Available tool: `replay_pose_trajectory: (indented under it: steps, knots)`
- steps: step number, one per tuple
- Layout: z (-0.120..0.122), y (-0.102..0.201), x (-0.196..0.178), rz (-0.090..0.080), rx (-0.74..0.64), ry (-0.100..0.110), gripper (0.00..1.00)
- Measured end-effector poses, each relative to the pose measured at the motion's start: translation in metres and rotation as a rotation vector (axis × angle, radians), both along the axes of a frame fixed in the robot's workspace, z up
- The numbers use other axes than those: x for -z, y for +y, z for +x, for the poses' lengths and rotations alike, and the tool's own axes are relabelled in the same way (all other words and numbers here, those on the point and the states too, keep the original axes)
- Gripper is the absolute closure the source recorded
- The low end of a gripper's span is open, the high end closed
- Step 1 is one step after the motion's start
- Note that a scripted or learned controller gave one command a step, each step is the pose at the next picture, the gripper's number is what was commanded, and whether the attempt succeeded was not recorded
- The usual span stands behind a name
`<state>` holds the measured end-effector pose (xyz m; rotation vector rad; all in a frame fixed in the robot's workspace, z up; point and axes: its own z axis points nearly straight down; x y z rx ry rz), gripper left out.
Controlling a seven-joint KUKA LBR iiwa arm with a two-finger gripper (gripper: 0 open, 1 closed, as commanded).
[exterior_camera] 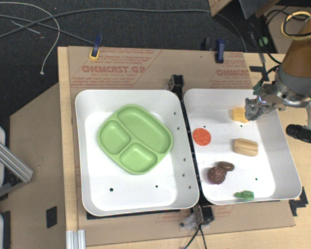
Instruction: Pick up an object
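Two glossy white bins (93,113) lie side by side; the left holds a smooth green three-compartment plate (135,139). In the right lie a tan loaf (245,147), lumpy brown piece (218,173), flat orange disc (201,137), leafy green bit (244,194), and yellow wedge (239,115), touched by the gripper (253,109), whose finger spread I cannot tell.

Arm (299,61), upper right of the frame — showing a rounded orange band over a grey wrist ring. Gripper (254,109) — grey metal, compact and blocky, carrying dark fittings. Black cables are trailing behind the arm; a black part is projecting at the right edge.
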<state>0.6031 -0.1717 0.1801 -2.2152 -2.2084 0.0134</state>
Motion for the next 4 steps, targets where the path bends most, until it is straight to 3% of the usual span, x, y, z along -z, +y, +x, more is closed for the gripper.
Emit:
replay_pose_trajectory:
  steps: [1,3,4]
  knots:
    - [0.003,0.001,-0.009,-0.003,-0.003,-0.015,0.0]
    - [-0.002,-0.003,0.097,-0.002,-0.003,-0.011,0.0]
    - [-0.001,-0.003,0.084,-0.002,-0.003,-0.016,1.0]
